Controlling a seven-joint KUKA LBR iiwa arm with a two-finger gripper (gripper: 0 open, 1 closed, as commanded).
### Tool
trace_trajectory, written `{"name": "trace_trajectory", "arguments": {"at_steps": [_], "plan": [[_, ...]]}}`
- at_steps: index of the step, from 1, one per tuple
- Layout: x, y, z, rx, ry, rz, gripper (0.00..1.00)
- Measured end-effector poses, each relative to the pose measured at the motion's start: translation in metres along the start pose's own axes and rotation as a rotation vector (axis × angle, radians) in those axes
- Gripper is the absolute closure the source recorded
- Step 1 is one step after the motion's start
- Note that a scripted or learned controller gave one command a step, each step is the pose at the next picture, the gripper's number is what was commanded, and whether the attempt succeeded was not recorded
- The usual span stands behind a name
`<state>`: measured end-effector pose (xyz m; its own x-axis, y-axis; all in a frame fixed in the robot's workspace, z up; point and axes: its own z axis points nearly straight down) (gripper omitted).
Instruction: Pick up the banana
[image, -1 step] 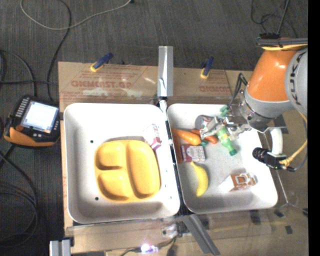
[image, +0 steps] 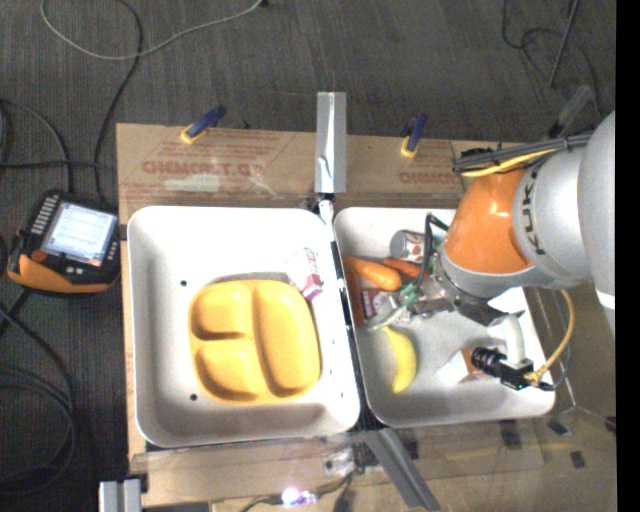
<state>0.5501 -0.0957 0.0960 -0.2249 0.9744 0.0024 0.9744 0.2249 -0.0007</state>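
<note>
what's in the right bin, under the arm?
In the right bin: the banana near the middle, a carrot beyond it, a dark packet and a can. The arm covers the far right corner.

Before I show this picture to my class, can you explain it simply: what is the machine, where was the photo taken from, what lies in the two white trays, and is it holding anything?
The photo looks down from above a bench. The grey and orange machine is a robot arm reaching in from the right. Its claw hangs over the right bin, just above the banana, its target. I cannot tell whether it holds anything. That bin also has a carrot and some packets. The left bin holds a yellow divided tray.
</note>
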Motion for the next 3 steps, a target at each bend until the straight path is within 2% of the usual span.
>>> {"name": "trace_trajectory", "arguments": {"at_steps": [1, 2, 3], "plan": [[-0.005, -0.022, 0.005, -0.018, -0.01, -0.136, 0.0], [-0.004, -0.02, -0.005, -0.022, -0.007, -0.136, 1.0], [0.035, -0.013, -0.087, 0.001, -0.003, 0.251, 1.0]]}}
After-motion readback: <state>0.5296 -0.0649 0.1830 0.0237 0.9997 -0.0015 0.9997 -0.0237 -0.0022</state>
